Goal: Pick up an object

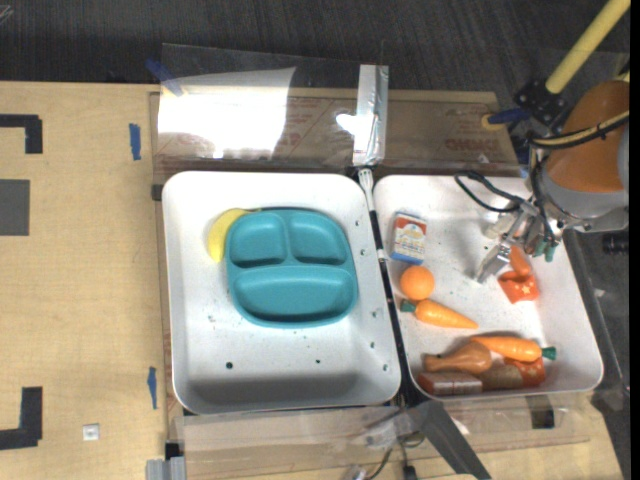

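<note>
Counting: two carrots [444,315] | one orange [417,282] | end effector [515,243] grip unclear

Teal plate [291,266] hides most of a yellow object [219,230]

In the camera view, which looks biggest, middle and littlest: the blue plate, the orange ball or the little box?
1. Teal divided plate, by far the largest.
2. Small carton.
3. Orange ball.
The last two look close in size, so that order is unsure.

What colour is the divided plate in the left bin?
Teal blue; the divided plate shows clearly in the camera view.
</note>
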Controlling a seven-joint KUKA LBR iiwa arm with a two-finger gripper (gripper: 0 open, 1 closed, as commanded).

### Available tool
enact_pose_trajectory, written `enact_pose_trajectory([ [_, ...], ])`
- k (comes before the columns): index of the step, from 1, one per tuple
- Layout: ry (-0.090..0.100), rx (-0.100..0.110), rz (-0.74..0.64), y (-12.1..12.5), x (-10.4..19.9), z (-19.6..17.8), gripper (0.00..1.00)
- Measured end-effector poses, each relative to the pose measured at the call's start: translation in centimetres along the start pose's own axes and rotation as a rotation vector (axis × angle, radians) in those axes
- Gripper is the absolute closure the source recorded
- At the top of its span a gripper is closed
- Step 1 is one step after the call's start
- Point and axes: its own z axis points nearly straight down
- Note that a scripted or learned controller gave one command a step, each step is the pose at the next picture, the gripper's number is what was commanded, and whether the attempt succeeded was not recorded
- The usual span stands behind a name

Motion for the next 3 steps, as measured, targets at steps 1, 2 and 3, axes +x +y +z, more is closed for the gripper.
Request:
enact_pose_trajectory([
  [1, -0.013, -0.002, -0.001, 0.2, -0.4, -1.5, 1.0],
  [2, -0.008, -0.004, -0.047, 4.2, 0.4, -9.9, 1.0],
  [3, -0.001, -0.001, -0.045, 4.0, 0.6, -9.5, 0.0],
])
